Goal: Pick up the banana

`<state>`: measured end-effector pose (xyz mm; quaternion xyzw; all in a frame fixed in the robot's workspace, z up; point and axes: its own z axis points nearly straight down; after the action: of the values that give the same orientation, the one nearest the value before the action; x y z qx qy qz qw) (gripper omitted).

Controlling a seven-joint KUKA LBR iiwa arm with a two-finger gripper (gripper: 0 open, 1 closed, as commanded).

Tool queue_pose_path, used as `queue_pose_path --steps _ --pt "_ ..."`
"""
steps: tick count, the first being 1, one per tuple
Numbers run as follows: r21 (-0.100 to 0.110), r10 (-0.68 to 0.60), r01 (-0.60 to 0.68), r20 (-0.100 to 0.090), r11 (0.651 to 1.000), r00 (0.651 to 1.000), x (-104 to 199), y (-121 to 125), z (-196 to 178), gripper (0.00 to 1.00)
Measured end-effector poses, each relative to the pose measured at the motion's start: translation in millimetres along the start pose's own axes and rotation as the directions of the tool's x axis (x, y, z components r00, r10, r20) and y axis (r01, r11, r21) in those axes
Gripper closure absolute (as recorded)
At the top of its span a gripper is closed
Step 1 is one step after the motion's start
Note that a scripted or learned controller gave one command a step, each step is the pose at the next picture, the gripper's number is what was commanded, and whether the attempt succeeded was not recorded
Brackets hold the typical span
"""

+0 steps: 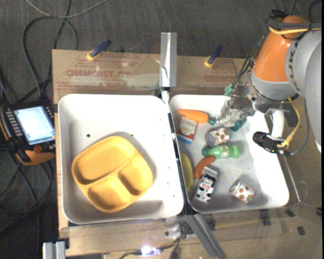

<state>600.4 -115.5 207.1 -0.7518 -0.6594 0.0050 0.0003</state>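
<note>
- The arm is reaching in from the right, its orange band sitting above the wrist, over the far corner of the right bin.
- The gripper is hanging over the far part of that bin, just above a small can and near the carrot — whether it is open, closed or gripping anything, I cannot tell.
- The banana is lying along the left wall of the right bin, toward the near end, well apart from the gripper and untouched by it.
- Beside the banana a red sausage is lying at a slant, and a black-and-white carton is resting just below it.
- A green bottle is lying on its side in the middle of the bin, just under the small can.
- A small box with an orange front is standing below the carrot, close to the left wall.
- A little cup with red spots is lying near the bin's near right corner.
- The left bin is holding a yellow tray with three compartments — it is sitting toward the near side.
- A handheld screen is glowing on the floor to the left of the bench.
</note>
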Motion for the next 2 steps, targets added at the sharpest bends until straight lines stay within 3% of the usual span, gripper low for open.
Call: queue_pose_path --steps 1,2 --pt "0.000 0.000 0.000 0.001 1.000 1.000 0 0 0 0.00" --pt "-0.004 -0.149 0.149 -0.003 0.989 0.989 -28 -30 14 0.00"
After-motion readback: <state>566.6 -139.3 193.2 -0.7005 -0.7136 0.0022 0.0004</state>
